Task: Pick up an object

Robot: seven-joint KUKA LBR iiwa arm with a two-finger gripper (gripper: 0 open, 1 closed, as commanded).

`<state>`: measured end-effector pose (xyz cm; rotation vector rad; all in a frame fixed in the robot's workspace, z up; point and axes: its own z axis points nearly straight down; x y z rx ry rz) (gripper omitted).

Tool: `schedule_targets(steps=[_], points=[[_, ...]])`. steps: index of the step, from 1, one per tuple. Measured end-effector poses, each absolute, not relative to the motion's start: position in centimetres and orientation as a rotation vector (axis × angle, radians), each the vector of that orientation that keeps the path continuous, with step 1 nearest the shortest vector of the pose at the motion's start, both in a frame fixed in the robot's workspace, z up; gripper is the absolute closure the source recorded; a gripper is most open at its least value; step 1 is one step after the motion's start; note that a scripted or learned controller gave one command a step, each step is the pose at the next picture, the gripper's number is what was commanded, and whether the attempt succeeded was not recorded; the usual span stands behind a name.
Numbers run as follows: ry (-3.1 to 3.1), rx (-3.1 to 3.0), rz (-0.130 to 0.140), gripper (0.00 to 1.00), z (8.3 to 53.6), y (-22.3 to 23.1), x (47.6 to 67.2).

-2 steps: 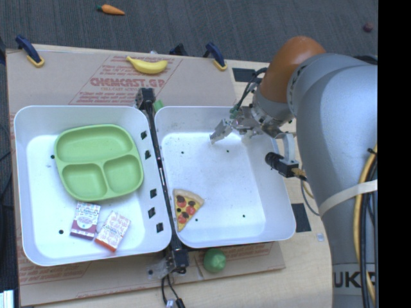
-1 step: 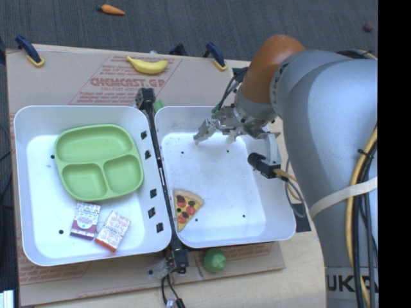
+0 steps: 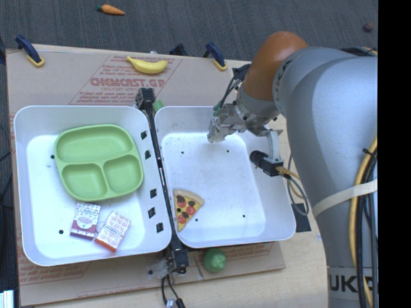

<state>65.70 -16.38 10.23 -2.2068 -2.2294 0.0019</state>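
Observation:
My gripper (image 3: 217,133) hangs over the far edge of the right bin (image 3: 221,226), below the orange band of the arm. Nothing shows between its fingers. A toy pizza slice (image 3: 185,208) lies at the near left of the right bin, well away from the gripper. In the left bin (image 3: 32,140) rests a green divided plate (image 3: 98,160), with two small snack packets (image 3: 86,220) (image 3: 113,230) nearer the front edge.
A yellow banana (image 3: 148,63) lies on the cardboard behind the bins. A green ball (image 3: 215,260) sits on the bench in front of the right bin. An orange carrot (image 3: 112,9) is on the floor at the back. The bulky arm covers the right side.

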Motion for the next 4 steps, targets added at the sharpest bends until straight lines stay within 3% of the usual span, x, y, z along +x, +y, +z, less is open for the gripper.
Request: schedule_targets(steps=[1, 2, 3, 4], points=[[-2.230, -2.206, 0.002, 0.00, 10.2, -16.4, 65.7], [-2.233, -2.202, 0.002, 1.00, 11.3, -16.3, 65.7], [-2.234, -2.200, 0.002, 0.00, 11.3, -16.3, 65.7], [-2.224, -2.218, 0.000, 0.00, 9.6, -21.1, 65.6]])
